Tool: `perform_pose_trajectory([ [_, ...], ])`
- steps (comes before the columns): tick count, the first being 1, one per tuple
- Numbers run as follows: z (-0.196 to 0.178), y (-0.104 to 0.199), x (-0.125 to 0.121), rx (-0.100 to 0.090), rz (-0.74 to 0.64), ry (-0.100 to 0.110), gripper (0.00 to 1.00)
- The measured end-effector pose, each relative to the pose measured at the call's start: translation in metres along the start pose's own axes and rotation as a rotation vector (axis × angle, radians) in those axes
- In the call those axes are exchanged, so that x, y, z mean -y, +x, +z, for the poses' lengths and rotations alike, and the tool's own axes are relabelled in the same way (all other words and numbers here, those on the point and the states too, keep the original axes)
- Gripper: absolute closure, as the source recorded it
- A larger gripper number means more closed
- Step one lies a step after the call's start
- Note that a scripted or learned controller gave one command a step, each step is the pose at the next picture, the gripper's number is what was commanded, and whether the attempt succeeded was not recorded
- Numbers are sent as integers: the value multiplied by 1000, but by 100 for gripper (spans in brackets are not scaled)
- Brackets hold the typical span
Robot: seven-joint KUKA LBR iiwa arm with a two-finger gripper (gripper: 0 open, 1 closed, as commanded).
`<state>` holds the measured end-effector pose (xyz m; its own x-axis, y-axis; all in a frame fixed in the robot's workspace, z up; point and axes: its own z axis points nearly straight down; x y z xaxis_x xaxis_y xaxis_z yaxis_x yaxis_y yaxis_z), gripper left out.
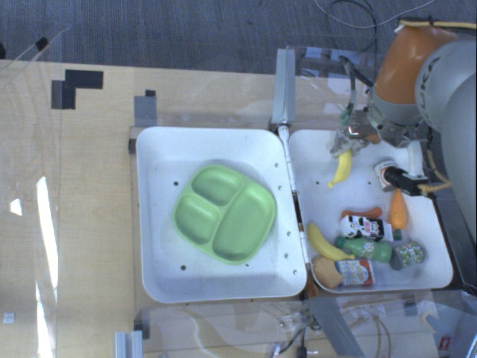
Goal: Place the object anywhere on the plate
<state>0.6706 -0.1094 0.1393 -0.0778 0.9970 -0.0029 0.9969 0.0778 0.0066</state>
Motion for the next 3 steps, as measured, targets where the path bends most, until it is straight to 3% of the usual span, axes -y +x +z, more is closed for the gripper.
perform_pose_trajectory([
  [1,-48,86,15,-3,146,0,100],
  [2,-47,155,52,-4,-144,1,100],
  [3,-99,130,34,-2,-383,-3,100],
])
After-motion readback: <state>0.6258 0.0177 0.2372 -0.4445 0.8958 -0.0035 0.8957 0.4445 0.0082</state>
